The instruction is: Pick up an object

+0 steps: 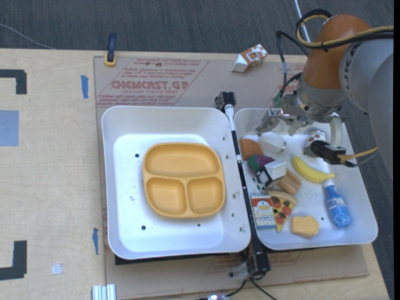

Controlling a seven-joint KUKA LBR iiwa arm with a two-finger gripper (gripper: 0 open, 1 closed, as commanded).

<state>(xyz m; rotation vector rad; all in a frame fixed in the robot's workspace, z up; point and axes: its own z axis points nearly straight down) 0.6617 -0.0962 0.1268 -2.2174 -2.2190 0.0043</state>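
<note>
The right bin (pixel 359 230) holds several toy items: a banana (pixel 312 170), a blue bottle (pixel 337 206), a pizza slice (pixel 282 206) on a printed card, a yellow cracker (pixel 304 226), a brown bread piece (pixel 289 183), a white block (pixel 272 144), an orange piece (pixel 250 147) and a green and magenta piece (pixel 257 163). My gripper (pixel 280 122) hangs low over the back of this bin, just above the white block. The wrist hides its tips.
The left bin (pixel 119 167) holds a yellow divided plate (pixel 184 180). A small carton (pixel 250 58) lies on the board behind the bins. A blue clamp (pixel 111 49) sits at the board's back left corner. The arm's orange band (pixel 331 55) looms over the back right.
</note>
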